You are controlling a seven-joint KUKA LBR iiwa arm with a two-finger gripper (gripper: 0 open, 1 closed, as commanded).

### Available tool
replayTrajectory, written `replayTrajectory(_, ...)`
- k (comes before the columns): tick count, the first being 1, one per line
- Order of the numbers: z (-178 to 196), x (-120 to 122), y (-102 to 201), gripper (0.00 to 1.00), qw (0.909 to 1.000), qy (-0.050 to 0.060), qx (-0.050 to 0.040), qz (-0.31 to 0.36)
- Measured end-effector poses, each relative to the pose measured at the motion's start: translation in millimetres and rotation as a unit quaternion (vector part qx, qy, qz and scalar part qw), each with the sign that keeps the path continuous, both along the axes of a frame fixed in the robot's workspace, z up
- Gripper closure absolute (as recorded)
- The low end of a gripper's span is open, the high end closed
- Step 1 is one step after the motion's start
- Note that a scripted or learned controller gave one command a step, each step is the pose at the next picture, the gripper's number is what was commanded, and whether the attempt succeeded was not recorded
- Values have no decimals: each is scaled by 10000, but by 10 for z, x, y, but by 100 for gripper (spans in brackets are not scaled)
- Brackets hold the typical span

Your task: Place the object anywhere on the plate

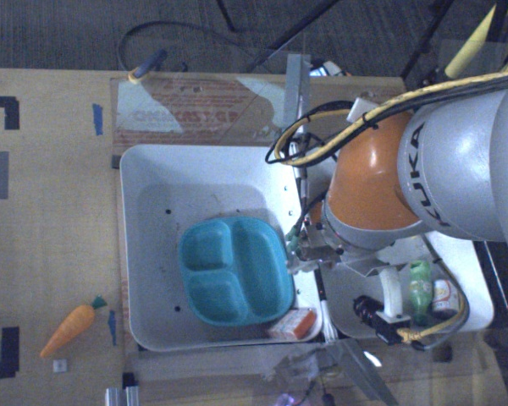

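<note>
A blue plate with three compartments lies in the left white bin, toward its front right. My gripper hangs over the plate's right rim, by the wall between the two bins, and the orange wrist above covers most of it. A small orange and white object lies in the left bin's front right corner, just off the plate's near edge. I see nothing on the plate.
The right bin holds a green bottle, a white object and a small orange and white item, partly under the arm. A toy carrot lies on the bench left of the bins.
</note>
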State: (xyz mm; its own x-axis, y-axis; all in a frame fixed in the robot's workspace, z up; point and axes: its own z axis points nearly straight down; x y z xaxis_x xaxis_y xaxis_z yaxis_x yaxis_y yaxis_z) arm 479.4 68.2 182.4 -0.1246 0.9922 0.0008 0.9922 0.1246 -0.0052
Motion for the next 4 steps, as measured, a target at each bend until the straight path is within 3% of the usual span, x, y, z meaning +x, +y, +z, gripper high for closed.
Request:
replayTrajectory(1, 354, 1, 619, 100, 9986, -13, -4, 532)
replayTrajectory(2, 248, 383, 546, 100, 9999, -18, -10, -165)
replayTrajectory(3, 248, 383, 546, 0, 9999, -18, -10, -164)
replayTrajectory(4, 326, 391, 549, 100, 9999, -11, -17, -161)
